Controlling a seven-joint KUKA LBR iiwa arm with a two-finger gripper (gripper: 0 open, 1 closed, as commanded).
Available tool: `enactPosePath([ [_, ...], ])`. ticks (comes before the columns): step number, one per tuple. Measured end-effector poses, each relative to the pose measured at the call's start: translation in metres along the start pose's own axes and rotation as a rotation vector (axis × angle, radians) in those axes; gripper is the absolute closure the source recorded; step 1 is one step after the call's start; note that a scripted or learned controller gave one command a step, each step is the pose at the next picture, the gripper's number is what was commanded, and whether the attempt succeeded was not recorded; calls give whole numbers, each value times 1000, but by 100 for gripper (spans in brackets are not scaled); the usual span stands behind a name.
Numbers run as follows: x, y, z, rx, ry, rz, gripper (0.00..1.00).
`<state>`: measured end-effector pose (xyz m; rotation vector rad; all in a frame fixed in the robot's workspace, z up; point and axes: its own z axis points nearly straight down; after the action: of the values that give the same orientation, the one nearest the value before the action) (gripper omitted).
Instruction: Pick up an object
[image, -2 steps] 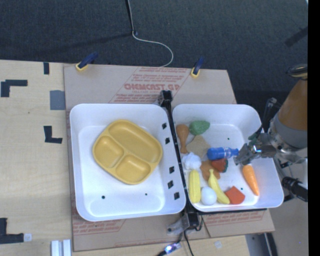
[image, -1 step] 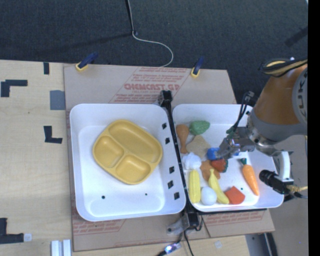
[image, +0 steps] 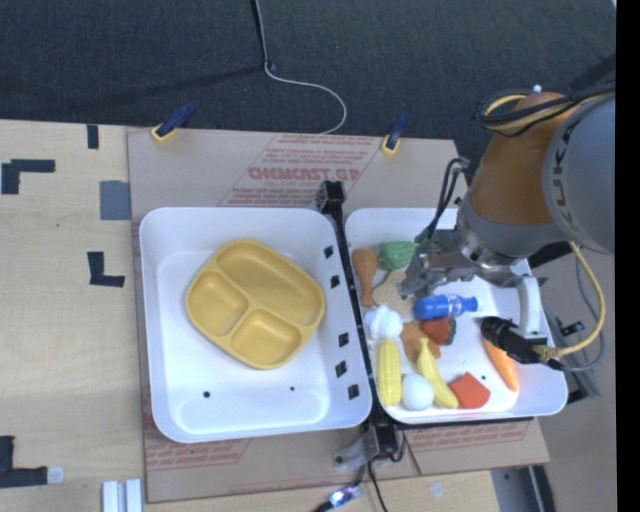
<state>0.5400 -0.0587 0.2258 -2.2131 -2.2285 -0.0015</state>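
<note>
Many toy foods crowd the right bin (image: 540, 405), so the gripper (image: 420, 272), its finger state unreadable, could nudge the blue bottle (image: 444, 305) away.

KUKA iiwa arm (image: 560, 180): smooth rounded grey shell, wide orange band (image: 510, 180) above the wrist, partial dark "KUKA" lettering on the grey casing. Yellow cable (image: 590, 300) and black cables loop along the outside. Gripper (image: 425, 272) is bare grey metal, blocky, with dark fittings; black connector block near the yellow cable's end.
</note>
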Motion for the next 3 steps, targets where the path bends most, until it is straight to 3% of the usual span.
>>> enactPosePath([
  [1,43,38,4,0,-1,1,100],
  [2,102,58,-1,0,0,0,100],
  [3,83,66,3,1,-3,7,100],
])
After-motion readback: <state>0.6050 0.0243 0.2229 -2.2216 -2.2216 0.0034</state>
